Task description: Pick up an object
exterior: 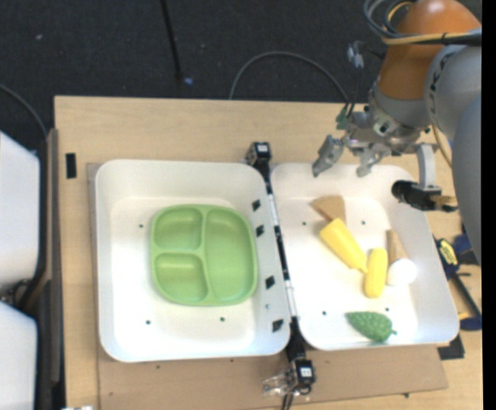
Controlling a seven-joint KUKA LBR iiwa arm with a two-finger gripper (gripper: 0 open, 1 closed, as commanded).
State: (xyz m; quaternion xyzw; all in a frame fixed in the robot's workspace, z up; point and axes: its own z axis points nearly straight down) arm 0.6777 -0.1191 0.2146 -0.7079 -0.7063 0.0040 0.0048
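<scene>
My tool (pixel 346 158) hangs over the top edge of the right bin (pixel 427 314), in the upper right of the frame. Its two fingers are spread apart and hold nothing.

I think a few things could go wrong. The toys sit close together, so if I go down between them I might push them away and grab air. The long yellow block (pixel 344 243) touches the other yellow piece (pixel 376 272), so I could pinch both and drop them. It also lies slanted, so my fingers might slip off its smooth sides.

That long yellow block looks like the easiest pick. It lies in the middle of the right bin, just below a small tan wedge (pixel 330 206). A bumpy green toy (pixel 370 325) sits near the bottom edge. The green tray (pixel 204 254) lies in the left bin (pixel 119 314).
</scene>
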